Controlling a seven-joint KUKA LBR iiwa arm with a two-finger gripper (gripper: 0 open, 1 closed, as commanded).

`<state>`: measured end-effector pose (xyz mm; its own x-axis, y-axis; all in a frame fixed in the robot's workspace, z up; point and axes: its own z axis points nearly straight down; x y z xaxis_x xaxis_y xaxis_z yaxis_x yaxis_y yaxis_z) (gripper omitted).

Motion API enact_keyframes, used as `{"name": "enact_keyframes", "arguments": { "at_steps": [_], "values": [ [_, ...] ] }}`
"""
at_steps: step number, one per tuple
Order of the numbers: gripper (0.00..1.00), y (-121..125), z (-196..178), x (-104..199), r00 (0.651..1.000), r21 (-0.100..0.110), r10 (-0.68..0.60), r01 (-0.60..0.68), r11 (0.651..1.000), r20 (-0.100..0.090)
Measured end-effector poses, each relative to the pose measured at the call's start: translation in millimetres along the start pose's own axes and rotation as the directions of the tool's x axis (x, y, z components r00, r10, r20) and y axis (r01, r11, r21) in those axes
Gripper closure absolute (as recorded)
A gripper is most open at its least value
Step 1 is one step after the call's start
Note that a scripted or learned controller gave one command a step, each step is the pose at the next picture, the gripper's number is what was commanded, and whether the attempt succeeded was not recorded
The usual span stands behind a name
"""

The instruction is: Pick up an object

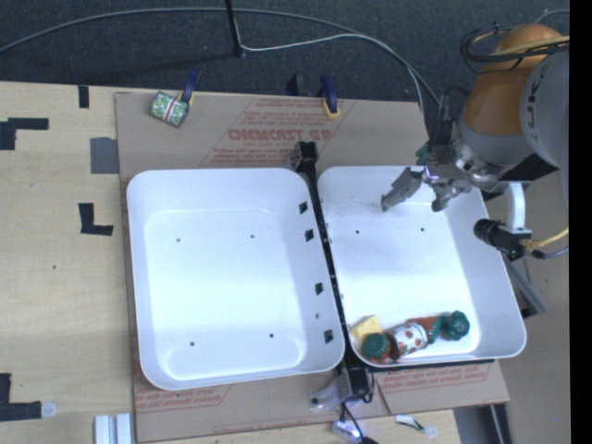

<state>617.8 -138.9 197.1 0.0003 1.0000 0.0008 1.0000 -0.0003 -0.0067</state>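
- The gripper [418,192] hangs over the upper part of the right bin [481,257], at the right of the frame, its 2 fingers spread apart with nothing between them.
- The things to pick sit in a tight cluster at the bottom of that bin, lower right of the frame and well apart from the gripper: a yellow piece [365,326], a green round object [375,345], a red and white object [413,335] and a dark green object [454,325].
- Risk 1, as I judge it: the pieces touch one another, so a finger may land on top of a neighbour instead of sliding beside the target, and the close would pinch nothing or shove the group aside.
- Risk 2: the cluster lies against the bin's lower wall, where the floor curves up; a finger coming down there could strike the rim or wall before reaching the object.
- Risk 3: the rounded shapes look likely to roll or squirt out of a 2-finger pinch unless it is centred.
- Materials: both bins are smooth, glossy white plastic, shallow, with rounded corners and small dark dots on the floor; the left bin [222,276] is of the same make.
- The objects look like small, hard, glossy toys, though their exact forms are too small to tell.
- The bins rest on a brown cardboard sheet [268,132] with red print, matte and flat.
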Motion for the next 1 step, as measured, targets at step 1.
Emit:
{"name": "enact_keyframes", "arguments": {
  "at_steps": [1],
  "values": [
    [0.0, 1.4, -3.4, 0.2, 1.0, -0.006, -0.001, 0.001, 1.0, 0.001]
  ]
}}
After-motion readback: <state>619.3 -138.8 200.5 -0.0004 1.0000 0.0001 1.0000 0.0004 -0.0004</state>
